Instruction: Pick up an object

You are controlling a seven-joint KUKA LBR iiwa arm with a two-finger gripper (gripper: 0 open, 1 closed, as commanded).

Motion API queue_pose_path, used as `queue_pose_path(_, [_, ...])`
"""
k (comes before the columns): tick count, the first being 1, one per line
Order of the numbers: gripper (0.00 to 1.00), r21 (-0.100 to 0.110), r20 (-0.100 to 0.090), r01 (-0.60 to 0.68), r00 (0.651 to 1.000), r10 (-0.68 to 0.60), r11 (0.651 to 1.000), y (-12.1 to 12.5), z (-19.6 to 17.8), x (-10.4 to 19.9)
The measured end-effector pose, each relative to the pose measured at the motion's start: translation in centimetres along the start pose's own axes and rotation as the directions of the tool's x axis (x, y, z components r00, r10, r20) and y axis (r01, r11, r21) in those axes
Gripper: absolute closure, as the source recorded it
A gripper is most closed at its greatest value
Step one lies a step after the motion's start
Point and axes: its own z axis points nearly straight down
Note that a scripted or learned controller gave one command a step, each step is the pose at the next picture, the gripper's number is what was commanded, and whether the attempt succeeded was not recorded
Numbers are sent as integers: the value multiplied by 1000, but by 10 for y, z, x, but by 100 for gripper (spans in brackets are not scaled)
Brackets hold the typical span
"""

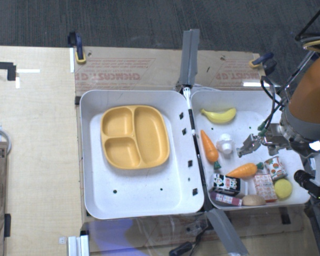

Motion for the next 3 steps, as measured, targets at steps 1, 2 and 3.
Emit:
queue_pose_path(1, [0, -2, 0, -8, 1000, 8, 1000, 9, 113, 7])
queue_pose_path(2, [0, -3, 1, 76, 997, -76, 997, -7, 13, 40])
queue_pose_path(3, [0, -2, 1, 89, 996, -89, 996, 4, 13, 39])
